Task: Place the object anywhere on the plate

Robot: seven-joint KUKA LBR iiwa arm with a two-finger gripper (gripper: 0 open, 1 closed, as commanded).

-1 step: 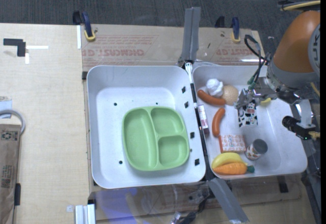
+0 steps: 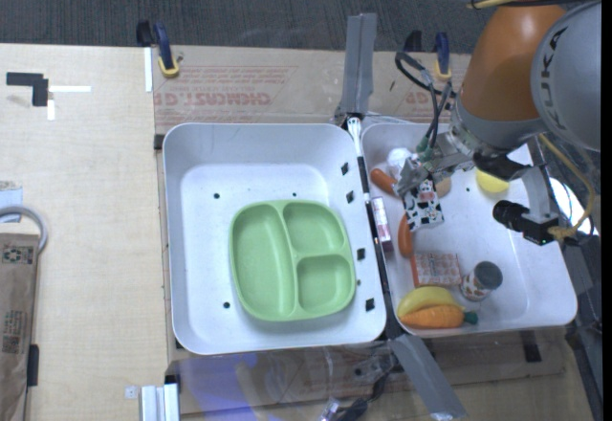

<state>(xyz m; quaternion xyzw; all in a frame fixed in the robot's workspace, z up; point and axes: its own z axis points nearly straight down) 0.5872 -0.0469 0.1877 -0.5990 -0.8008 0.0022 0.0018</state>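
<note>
Grey gripper (image 2: pixel 421 188) low in the right bin (image 2: pixel 535 309), jaws seemingly pinching a black-and-white object (image 2: pixel 422 210), hold unclear.

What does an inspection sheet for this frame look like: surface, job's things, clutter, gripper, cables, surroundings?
Surface: two white bins side by side, left bin, right bin.
Job's things: green divided plate in the left bin, nothing on it.
Clutter: right bin holds a banana, carrot, lemon, small can.
Gripper: gripper low over the right bin's near-left part; grasp unclear.
Cables: black wires by the arm.
Surroundings: wooden bench, clamps.
</note>
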